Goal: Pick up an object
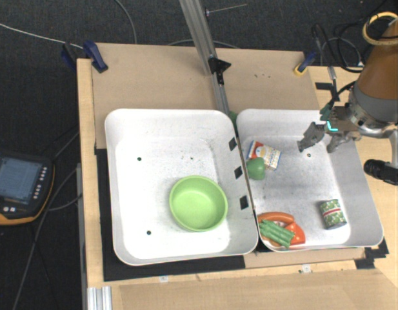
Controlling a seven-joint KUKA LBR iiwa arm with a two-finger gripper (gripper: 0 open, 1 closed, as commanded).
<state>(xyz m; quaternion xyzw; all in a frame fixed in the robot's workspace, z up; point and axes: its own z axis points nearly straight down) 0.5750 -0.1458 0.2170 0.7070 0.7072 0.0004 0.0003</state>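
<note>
My gripper (321, 141) hangs over the upper right part of the right bin (353, 173), its two dark fingers spread apart with nothing between them. Below and left of it lie a small white packet with red and yellow print (264, 154) and a green ball (255, 168) by the bin's left wall. A green patterned can (332, 214) rests on its side near the right bin's lower right. A red and green toy vegetable bundle (280, 230) sits at the lower left corner of that bin. A light green bowl (198, 203) stands in the left bin (153, 154).
A metal pole (200, 31) slants down from the top to the gap between the bins. Blue clamps (94, 55) hold the board's back corners. A handheld pendant (18, 186) lies off the bench at left. Cables trail by the arm at upper right.
</note>
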